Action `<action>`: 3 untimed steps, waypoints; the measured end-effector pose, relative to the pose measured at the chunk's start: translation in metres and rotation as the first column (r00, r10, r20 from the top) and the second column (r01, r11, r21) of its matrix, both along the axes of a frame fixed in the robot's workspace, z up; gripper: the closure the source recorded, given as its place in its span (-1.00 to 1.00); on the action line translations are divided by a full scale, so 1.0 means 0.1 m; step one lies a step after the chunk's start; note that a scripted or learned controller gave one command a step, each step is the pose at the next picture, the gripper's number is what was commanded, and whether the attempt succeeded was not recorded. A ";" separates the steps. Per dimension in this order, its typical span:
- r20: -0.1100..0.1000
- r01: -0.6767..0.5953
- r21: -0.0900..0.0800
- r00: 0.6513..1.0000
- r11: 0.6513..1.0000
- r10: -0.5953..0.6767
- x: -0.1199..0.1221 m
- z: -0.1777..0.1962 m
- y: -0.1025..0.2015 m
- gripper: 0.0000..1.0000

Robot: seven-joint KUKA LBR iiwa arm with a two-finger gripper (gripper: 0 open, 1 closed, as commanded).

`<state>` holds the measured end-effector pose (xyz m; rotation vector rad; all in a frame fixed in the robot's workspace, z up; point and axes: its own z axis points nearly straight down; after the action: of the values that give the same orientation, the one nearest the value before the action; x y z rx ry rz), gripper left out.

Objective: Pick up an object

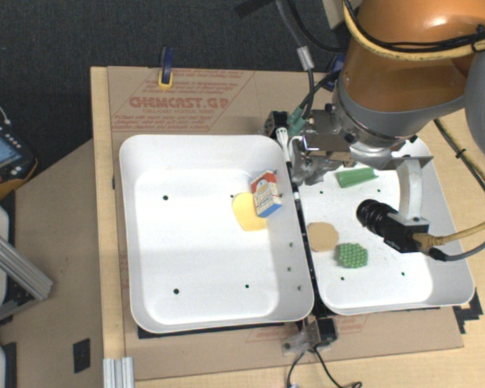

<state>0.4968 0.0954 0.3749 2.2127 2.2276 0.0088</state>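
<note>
My gripper (305,158) hangs under the big orange and grey wrist, over the near-left corner of the right bin (420,289), close to the wall between the two bins. A green block (356,176) lies just to its right in that bin. Lower down are a tan disc (322,235) and a bumpy green ball (352,255). In the left bin (186,289), a small red, white and blue box (265,194) rests against a flat yellow piece (247,213), left of the gripper. Nothing is visibly held.
A black cylinder (385,221) on a bracket sticks out from the wrist above the right bin, with a cable trailing right. The bins sit on a brown cardboard sheet (178,95) with a blue clip (166,61) at its far edge.
</note>
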 end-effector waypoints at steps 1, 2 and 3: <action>-0.002 0.008 -0.002 1.000 1.000 -0.008 -0.18 0.12 -0.19 1.00; -0.001 0.005 -0.002 1.000 1.000 -0.005 -0.17 0.41 -0.05 1.00; -0.014 0.003 -0.004 1.000 1.000 -0.003 -0.18 -0.32 0.29 1.00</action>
<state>0.4784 0.1239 0.3433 2.2215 2.2289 -0.0113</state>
